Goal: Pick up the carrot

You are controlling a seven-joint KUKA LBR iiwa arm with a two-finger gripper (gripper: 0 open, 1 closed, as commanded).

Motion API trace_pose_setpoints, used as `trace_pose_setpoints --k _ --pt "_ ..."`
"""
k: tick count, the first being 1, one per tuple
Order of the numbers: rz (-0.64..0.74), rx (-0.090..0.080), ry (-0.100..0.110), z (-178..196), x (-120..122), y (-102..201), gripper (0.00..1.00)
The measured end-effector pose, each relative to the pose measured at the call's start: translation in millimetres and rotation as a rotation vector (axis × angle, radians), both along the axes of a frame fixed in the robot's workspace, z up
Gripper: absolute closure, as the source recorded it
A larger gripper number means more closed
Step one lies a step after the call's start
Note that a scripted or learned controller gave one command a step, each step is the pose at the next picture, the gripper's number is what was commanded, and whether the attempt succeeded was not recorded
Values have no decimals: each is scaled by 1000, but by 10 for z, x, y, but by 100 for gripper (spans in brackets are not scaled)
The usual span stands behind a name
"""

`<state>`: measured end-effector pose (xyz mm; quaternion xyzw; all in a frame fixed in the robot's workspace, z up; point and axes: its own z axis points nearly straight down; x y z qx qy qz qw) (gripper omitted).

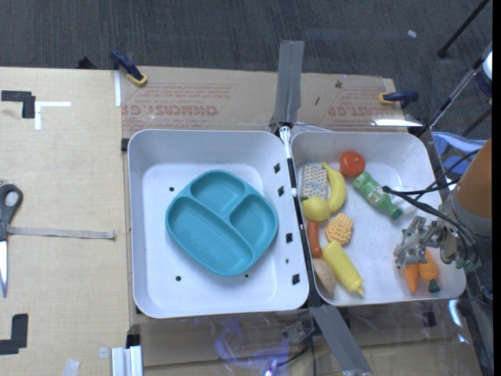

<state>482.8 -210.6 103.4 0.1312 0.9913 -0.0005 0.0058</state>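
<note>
Carrot (419, 276) first: it lies in the near right corner of the right bin (407, 149), orange with a bit of green at its end, and the hand (413, 246) hangs just above it, so close that the two overlap from here. Whether the hand is clenched or released I cannot tell; its metal tip is a tangle of grey and cable.

Going down in size, the surface (55, 178) carries both white bins side by side. The left bin (145, 233) holds a blue divided plate (222, 222). The arm (473, 186) comes in from the right over the right bin's edge. In that bin, near the dividing wall, sit a banana (337, 186), a yellow bottle (344, 266), a green bottle (377, 196), a waffle-like block (315, 181), a lemon (316, 208), a red tomato (352, 163) and a small orange sausage (314, 238).
</note>
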Motion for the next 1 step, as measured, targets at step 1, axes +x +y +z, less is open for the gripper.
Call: trace_pose_setpoints --k 1 --pt "-173 4 8 -115 48 562 100"
